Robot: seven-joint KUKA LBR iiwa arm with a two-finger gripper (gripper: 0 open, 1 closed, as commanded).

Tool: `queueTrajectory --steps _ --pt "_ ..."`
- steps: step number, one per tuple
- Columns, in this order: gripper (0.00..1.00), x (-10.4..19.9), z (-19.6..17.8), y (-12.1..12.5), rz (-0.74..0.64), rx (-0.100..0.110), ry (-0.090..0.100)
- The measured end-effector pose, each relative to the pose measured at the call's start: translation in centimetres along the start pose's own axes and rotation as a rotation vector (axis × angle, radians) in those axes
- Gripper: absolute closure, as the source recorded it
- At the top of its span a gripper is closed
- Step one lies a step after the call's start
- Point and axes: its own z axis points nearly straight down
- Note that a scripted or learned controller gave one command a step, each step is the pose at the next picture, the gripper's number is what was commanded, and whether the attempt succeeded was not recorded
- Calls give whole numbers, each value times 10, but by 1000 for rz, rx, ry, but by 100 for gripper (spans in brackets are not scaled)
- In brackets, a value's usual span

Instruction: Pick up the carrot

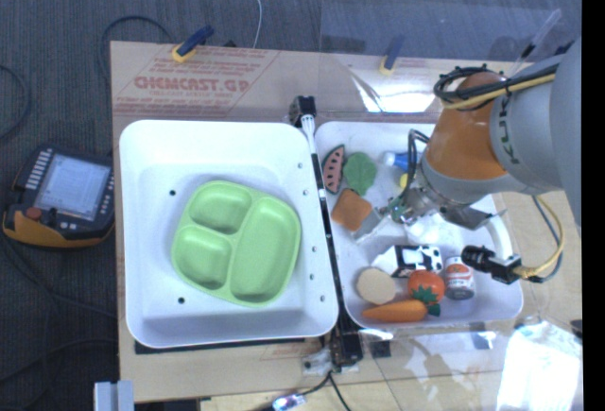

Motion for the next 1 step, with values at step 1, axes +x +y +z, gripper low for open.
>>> queueTrajectory --steps 1 --pt "0 -16 5 47 243 -13 -9"
